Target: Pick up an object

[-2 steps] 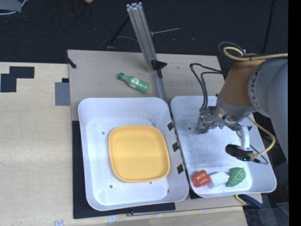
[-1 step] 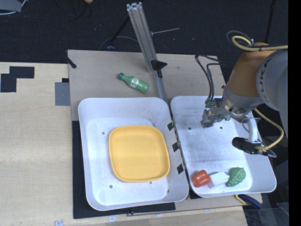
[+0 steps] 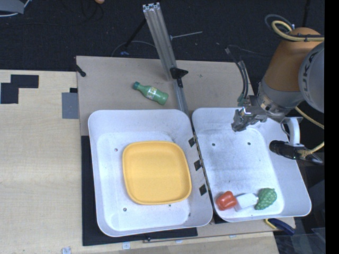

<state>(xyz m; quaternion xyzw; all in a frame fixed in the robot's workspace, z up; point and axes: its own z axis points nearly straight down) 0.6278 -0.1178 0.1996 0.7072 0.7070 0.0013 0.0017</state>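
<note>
We've got a yellow plate in the left bin and a green bottle lying on the bench behind it. In the right bin, a red pepper, white block and green veggie sit together at the near edge. The gripper hangs over the far edge, well apart from them; can't tell its state.

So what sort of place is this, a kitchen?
Probably a robot test bench, not a kitchen: a grey and orange arm reaches over two white bins, which hold a yellow plate and toy-like food.
</note>
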